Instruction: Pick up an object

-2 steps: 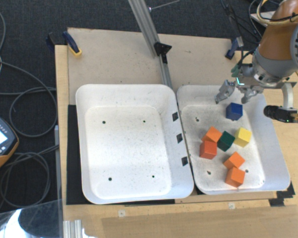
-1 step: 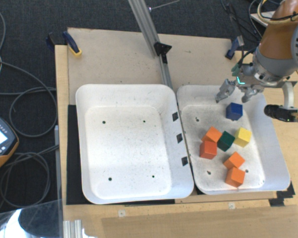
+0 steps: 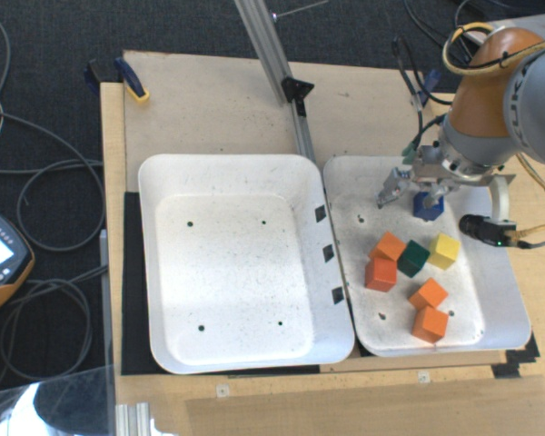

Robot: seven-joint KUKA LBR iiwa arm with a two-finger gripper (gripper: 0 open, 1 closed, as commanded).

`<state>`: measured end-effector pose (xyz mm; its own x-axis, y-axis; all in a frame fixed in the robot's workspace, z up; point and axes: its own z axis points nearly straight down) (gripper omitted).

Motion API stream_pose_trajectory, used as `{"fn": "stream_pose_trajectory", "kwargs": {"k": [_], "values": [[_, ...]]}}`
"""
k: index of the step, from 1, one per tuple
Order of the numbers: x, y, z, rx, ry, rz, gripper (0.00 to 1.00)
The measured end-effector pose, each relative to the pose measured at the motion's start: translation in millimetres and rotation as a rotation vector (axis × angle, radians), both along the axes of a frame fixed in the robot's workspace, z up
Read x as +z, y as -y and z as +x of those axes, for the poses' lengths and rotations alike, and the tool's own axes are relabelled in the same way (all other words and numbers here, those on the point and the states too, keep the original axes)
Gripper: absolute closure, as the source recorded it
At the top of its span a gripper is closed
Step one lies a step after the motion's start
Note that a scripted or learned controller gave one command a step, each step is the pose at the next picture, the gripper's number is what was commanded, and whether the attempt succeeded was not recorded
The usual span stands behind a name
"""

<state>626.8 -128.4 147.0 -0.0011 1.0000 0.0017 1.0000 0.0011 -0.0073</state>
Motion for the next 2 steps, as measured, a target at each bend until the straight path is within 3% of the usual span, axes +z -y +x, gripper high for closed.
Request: {"fn": "stream_pose_trajectory", "kwargs": {"k": [1,2], "values": [[-50,-1,0,0.0,0.003,-0.001,0.0],[-36,-1,1,0.0,0.008,0.0,1.0]]}}
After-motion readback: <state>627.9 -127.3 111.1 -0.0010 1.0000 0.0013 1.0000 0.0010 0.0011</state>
